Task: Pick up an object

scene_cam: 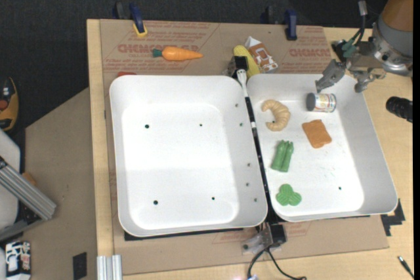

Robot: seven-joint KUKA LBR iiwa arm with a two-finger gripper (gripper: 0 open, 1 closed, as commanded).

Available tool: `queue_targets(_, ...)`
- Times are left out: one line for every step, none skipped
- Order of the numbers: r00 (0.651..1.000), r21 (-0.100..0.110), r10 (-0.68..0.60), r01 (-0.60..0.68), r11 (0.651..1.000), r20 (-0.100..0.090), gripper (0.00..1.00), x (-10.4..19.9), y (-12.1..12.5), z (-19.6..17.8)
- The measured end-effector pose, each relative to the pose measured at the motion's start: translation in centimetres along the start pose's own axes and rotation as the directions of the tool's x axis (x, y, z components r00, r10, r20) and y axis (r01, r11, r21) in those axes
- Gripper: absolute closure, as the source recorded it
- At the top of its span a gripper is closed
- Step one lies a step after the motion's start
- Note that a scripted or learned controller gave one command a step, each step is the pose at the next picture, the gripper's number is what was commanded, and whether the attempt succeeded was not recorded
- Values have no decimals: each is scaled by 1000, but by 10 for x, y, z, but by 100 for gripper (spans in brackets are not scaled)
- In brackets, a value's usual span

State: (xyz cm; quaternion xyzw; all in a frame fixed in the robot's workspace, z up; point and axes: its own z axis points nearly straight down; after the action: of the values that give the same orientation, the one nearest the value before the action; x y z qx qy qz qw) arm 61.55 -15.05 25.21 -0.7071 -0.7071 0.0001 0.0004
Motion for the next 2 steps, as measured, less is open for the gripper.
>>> queue_targets(1000,6,0,0,1000,-5,0,30,-12,165)
queue_targets(1000,-9,0,0,1000,1,100,28,-7,144)
